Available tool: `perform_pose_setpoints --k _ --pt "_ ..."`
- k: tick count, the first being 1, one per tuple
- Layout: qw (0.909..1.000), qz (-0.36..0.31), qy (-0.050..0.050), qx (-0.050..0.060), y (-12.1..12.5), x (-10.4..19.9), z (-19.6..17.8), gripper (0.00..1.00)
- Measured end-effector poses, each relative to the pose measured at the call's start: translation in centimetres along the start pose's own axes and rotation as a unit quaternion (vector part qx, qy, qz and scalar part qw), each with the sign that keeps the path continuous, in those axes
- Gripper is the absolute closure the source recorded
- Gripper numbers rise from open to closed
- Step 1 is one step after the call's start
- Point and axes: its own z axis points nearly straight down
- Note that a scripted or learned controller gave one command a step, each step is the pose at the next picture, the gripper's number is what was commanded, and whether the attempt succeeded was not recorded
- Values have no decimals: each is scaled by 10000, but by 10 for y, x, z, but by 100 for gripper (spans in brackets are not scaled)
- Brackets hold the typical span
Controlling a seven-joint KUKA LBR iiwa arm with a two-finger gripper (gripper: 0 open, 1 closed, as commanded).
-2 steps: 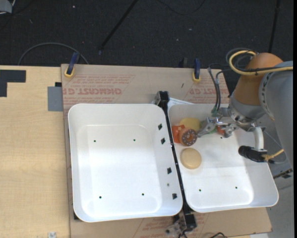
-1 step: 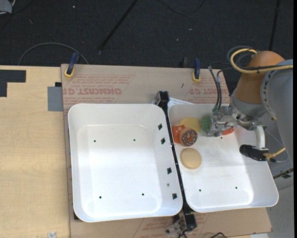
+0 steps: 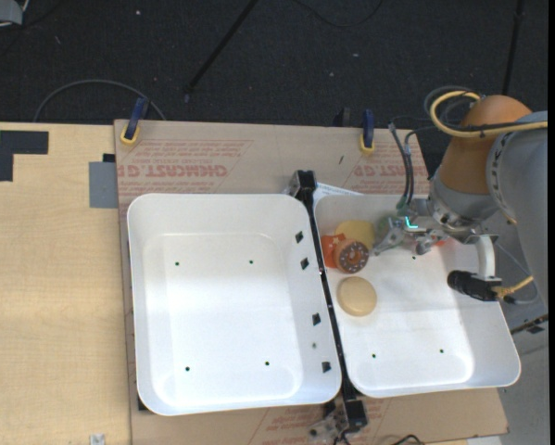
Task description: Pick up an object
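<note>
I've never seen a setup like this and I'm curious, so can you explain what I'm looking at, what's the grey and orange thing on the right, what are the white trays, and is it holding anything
This is one picture from a camera fixed above a workbench, looking down at a slant. The grey machine with the orange band is a robot arm reaching in from the right. At its end is a two-finger gripper, its hand for grabbing things.

The two white trays are shallow bins side by side. In the right bin, where the gripper is, lie a few small things near the divider: a tan round object, a pale yellow object, and an orange-red object beside a small round brownish one. The left bin sits next to it.

The gripper is above the right bin, just right of those things. I cannot see anything between its fingers, so nothing looks held.
</note>
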Motion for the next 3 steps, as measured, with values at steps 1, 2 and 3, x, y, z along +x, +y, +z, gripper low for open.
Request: perform_pose_setpoints --k 1,2,3 --pt "10000 0 1 0 0 0 0 0" --pt "10000 0 1 0 0 0 0 0" --pt "10000 0 1 0 0 0 0 0"
